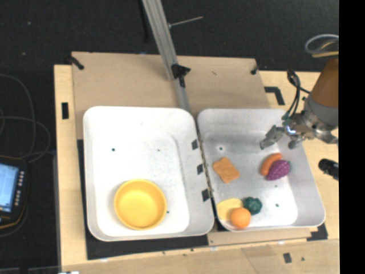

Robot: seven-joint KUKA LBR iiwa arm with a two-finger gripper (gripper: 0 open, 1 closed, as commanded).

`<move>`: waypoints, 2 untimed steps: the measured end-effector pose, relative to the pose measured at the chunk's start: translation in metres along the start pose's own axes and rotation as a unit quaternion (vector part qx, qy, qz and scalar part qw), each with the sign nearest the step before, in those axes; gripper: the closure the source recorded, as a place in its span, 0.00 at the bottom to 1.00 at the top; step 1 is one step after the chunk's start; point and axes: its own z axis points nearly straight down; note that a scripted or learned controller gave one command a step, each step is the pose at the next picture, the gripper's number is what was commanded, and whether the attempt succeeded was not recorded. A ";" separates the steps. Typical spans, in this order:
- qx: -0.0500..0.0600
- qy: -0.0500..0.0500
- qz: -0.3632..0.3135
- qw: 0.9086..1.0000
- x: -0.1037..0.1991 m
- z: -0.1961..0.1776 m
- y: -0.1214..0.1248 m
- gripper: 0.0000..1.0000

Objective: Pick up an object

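My gripper (pixel 282 137) hangs open, empty, above the right bin (pixel 251 121); purple fruit (pixel 278 169) lies just below it; I should drop straight, straddle it, then close.

This is a robotics lab or test cell rather than a home or shop. A plain wooden bench (pixel 159 81) stands on dark carpet and carries two shallow white bins (pixel 102 124) side by side. A slanted metal rail (pixel 162 36) rises at the back, loose black cables (pixel 23 130) lie to the left, and a handheld control pendant (pixel 8 190) with a lit screen sits beside them.
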 end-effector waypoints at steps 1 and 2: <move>-0.001 -0.001 -0.001 1.000 0.004 0.055 0.007 0.00; -0.003 -0.001 -0.002 1.000 0.003 0.043 0.008 1.00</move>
